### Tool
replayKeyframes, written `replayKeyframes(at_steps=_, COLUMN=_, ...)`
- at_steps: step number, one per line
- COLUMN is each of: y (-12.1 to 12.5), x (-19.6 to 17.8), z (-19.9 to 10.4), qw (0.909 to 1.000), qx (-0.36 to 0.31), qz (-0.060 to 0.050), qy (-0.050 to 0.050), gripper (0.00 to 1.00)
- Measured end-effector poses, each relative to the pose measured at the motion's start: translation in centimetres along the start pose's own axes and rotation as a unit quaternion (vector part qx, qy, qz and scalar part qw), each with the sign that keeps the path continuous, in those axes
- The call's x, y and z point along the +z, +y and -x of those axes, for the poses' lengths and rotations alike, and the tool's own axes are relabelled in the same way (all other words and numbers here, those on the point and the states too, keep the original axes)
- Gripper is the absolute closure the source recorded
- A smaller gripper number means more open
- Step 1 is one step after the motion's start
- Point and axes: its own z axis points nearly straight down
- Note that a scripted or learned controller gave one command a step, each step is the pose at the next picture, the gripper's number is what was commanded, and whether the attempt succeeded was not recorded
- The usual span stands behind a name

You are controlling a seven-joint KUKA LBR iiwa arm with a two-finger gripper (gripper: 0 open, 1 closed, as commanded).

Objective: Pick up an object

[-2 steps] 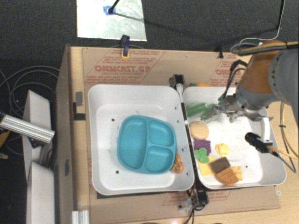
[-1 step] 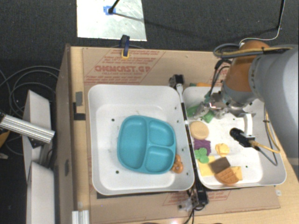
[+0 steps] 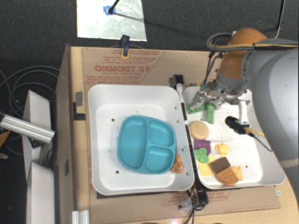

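At the far left corner of the right bin [image 3: 267, 171], camera view: gripper [image 3: 211, 98] hangs low over the bin floor, grey arm [image 3: 273, 101] reaching in from the right, orange band [image 3: 243, 43] above the wrist. Open or closed, cannot tell from this angle, since the gripper body hides the tips. Directly under it stands a green bar [image 3: 210, 114], roughly upright, top end lost against the gripper; contact or grasp not confirmed. A second green piece [image 3: 195, 108] lies just beside it, slanting toward the wall between the bins. Nearer the camera along that same wall: tan round disc [image 3: 199, 129], then purple piece [image 3: 202, 144], then small green piece [image 3: 202, 155], the last two touching. A yellow lump [image 3: 222, 149] sits a little apart to their right. Near front edge: pale yellow square [image 3: 205, 170], dark brown block [image 3: 220, 164] and orange waffle-like piece [image 3: 231, 175], all crowded together, the block overlapping the waffle piece. Left bin [image 3: 105, 107] holds a teal divided plate [image 3: 145, 144], flat, right of centre. A small orange-brown item [image 3: 177, 164] rests just beside the plate's front right corner, against the bin wall. Both bins sit on a brown printed sheet [image 3: 121, 69].
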Motion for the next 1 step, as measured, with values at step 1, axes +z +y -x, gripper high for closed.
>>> replayKeyframes(at_steps=1, y=0.05, x=-1.25, z=0.38, qw=1.0, qx=0.001, qz=0.004, qy=-0.002, gripper=1.0)
